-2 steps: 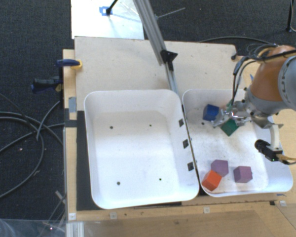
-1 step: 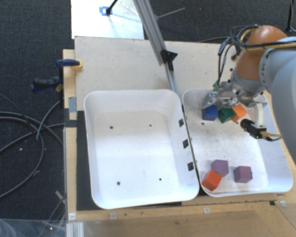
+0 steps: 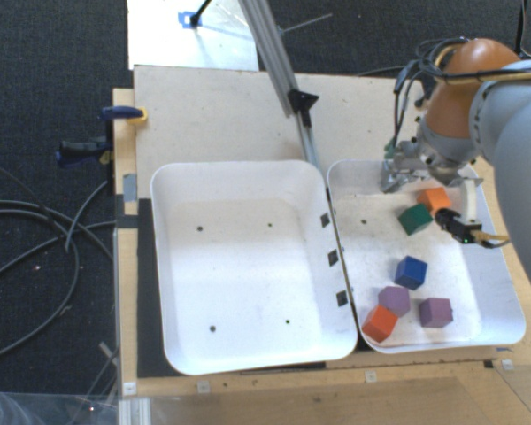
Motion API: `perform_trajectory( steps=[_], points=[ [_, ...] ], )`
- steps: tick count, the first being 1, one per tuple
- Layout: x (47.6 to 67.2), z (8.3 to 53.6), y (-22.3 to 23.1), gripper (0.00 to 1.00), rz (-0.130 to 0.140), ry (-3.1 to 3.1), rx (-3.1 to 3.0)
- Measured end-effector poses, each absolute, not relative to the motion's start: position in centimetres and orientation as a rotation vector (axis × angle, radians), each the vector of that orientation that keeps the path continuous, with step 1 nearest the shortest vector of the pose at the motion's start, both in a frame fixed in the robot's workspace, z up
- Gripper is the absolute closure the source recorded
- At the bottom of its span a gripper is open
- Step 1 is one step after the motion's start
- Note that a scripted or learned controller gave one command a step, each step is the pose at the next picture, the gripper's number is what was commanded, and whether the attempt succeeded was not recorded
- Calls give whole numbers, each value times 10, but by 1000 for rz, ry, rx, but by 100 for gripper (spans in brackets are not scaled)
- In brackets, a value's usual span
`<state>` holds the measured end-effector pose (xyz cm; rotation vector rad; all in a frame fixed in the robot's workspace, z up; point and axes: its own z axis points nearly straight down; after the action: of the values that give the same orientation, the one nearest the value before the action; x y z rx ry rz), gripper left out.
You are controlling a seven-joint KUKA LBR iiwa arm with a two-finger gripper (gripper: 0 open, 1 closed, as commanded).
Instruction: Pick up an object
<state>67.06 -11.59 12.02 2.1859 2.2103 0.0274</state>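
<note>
My gripper (image 3: pixel 396 181) hangs low over the back of the right bin (image 3: pixel 504 312), near its far left corner. Just right of it lies an orange block (image 3: pixel 435 198), with a green block (image 3: pixel 415 219) touching it on the near side. A blue block (image 3: pixel 411 272) sits mid-bin. Toward the front lie two purple blocks (image 3: pixel 394 300) (image 3: pixel 435 312) and a red-orange block (image 3: pixel 380 323). No block is seen in the gripper.
The left bin (image 3: pixel 164 237) stands beside the right one, their rims meeting along a clipped divider (image 3: pixel 334 257). A slanted metal pole (image 3: pixel 274 51) crosses the back of the bench. A blue clamp (image 3: pixel 97 149) grips the bench's left edge.
</note>
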Motion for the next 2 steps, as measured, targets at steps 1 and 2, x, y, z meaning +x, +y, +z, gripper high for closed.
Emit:
perform_trajectory(
  steps=[1, 2],
  points=[
    [670, 118, -116, 0, 24, 2213, 2187],
    [638, 96, -180, 0, 10, 2233, 2209]
  ],
)
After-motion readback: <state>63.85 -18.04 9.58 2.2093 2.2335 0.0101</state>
